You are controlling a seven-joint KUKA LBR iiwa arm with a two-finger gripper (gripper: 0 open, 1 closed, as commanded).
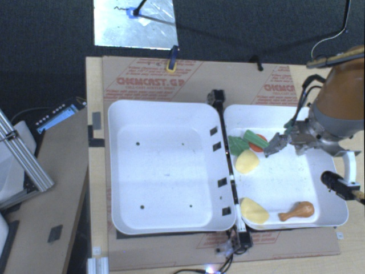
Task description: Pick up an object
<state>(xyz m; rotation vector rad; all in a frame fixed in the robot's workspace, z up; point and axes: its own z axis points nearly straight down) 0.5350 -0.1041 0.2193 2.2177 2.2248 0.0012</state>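
The arm comes in from the right side of the frame, and its gripper (275,144) hangs over the upper left part of the right bin (325,178), near the bin's dividing wall. Whether it is apart or together, I cannot tell; the dark tip is too small and blurred. Nothing is visibly held.

The candidate objects all lie in the right bin, so the gripper's place makes sense. Just left of the tip there is a small pile: a green piece (246,140) that looks like plastic toy vegetable, a red piece (259,142) partly under it, and below them a pale yellow rounded object (247,162), smooth and lemon-like. The gripper seems to aim at this cluster, probably because it is the densest group.

Further down, at the lower left corner of the same bin, rests a second yellow rounded object (254,211), and to its right an orange-brown toy chicken drumstick (298,210), thick at one end and narrow at the other. These surfaces look glossy and hard, so I judge they may slip between fingers.

The left bin (165,170) is white moulded plastic with rounded corners. Both bins sit on a brown cardboard sheet (148,79) with printed red letters.
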